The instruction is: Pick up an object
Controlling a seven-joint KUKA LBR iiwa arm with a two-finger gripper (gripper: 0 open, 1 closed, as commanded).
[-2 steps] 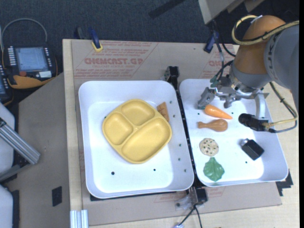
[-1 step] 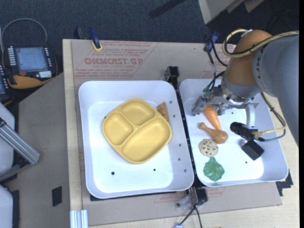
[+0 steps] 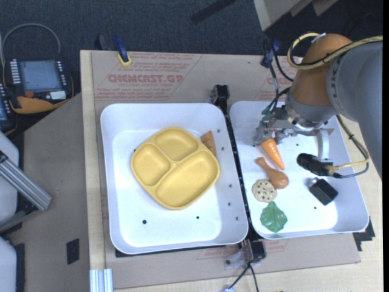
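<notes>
The grey arm point(image 3: 340, 72) with its orange band is reaching in from the right over the right bin point(image 3: 346, 221); its claw point(image 3: 271, 134) is hanging at the bin's upper left, just above the carrot point(image 3: 274, 153), whose thick end is lying right under it; whether the claw is gripping the carrot, or how wide it is standing, I cannot tell. Below the carrot a toy drumstick point(image 3: 273, 172) is lying, then a cookie point(image 3: 264, 190) touching it, then a green leaf point(image 3: 273, 216) nearer the front edge; a black block point(image 3: 323, 191) is resting to the right. In the left bin point(image 3: 121, 224) a yellow divided plate point(image 3: 175, 166) is sitting, with a small brown piece point(image 3: 209, 142) just beside its upper right rim; both bins are resting on the desk point(image 3: 158, 72).
</notes>
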